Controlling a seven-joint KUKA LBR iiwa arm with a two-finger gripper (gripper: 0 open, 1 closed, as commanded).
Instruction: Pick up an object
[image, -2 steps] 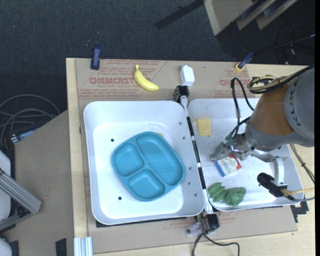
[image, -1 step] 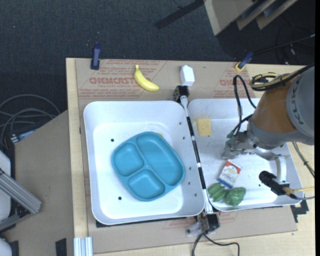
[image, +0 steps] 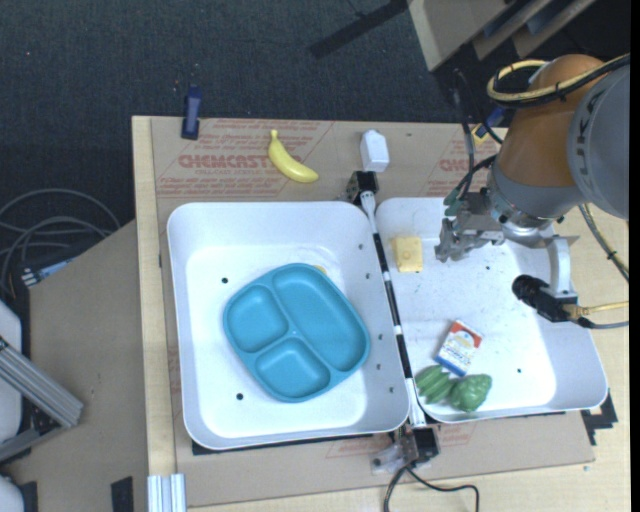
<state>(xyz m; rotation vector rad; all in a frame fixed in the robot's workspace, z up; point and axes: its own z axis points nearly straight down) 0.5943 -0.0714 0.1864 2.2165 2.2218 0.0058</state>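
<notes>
A: While the arm reaches in from the right, what's in the rt bin (image: 560, 385)?

B: Item 1: yellow block (image: 409, 253), far-left corner area. Item 2: small carton (image: 459, 348), white w/ red and blue, near the middle-left. Item 3: green vegetable toy (image: 453, 388), just nearer than the carton, by the near wall.

A: Hand?

B: Hand (image: 455, 240) low over the far part of the rt bin, just right of the yellow block, nothing seen between its fingers. Finger spacing: can't tell.

A: Lt bin (image: 200, 400)?

B: One blue divided plate (image: 294, 331), three compartments, approx. centre.

A: Tabletop?

B: Banana (image: 289, 160) beyond the lt bin, on the cardboard.
</notes>
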